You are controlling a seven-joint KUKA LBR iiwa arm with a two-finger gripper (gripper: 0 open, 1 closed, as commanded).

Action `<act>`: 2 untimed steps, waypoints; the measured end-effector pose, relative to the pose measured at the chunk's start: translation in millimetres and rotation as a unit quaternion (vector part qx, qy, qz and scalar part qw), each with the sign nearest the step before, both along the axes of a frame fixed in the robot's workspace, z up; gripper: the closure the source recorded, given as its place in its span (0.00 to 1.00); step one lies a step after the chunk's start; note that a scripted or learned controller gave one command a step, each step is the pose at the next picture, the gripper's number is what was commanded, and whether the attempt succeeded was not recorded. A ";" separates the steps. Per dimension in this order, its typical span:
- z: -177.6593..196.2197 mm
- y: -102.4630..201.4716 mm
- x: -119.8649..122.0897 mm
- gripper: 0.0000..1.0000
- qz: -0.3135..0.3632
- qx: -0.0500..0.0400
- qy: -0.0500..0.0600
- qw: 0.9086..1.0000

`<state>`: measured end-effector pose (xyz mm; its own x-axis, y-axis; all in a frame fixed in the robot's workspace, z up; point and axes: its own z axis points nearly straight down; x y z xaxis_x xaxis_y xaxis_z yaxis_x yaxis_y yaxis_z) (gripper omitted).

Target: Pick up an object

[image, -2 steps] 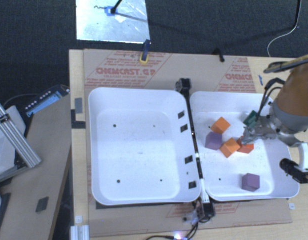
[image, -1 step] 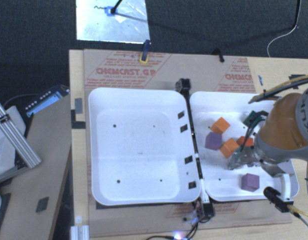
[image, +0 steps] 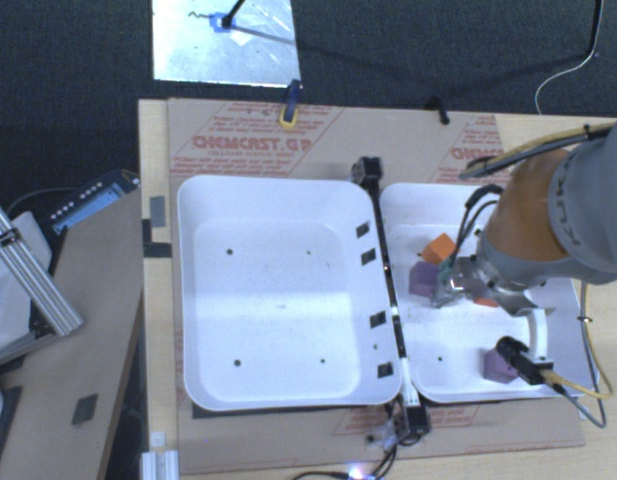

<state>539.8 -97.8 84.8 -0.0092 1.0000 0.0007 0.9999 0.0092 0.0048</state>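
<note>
The arm [image: 548, 218] enters from the right of the camera view and bends down into the right bin [image: 418, 203], one of two shallow white bins standing side by side on the table [image: 248, 133]. The pincer [image: 450, 290] sits low over the bin floor, near the middle of that bin and toward its left wall. Whether the pincer is released or clenched cannot be told from this view, as the wrist body covers its tips. Three candidate objects lie in the right bin. A purple block [image: 423, 278] lies just beside the pincer on its left, toward the divider between the bins; contact between them cannot be confirmed. An orange block [image: 440, 247] lies just behind the purple block, toward the far wall, also close to the pincer. A second purple block [image: 498, 366] lies apart from the pincer, toward the near right corner of the bin, beside a black cable fitting [image: 523, 358]. The left bin [image: 278, 288] is not involved in the step in hand. Judged from this layout, the nearest target is the purple block at the pincer's left, so the coming move turns on a short shift toward the divider. No object is seen raised off the bin floor, so the pick is judged not yet made.
</note>
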 end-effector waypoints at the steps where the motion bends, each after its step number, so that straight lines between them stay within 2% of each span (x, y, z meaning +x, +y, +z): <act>1: 0.0 2.0 32.9 1.00 -0.002 -0.001 0.000 1.000; 2: -0.7 -13.5 56.4 1.00 -0.002 0.001 0.008 1.000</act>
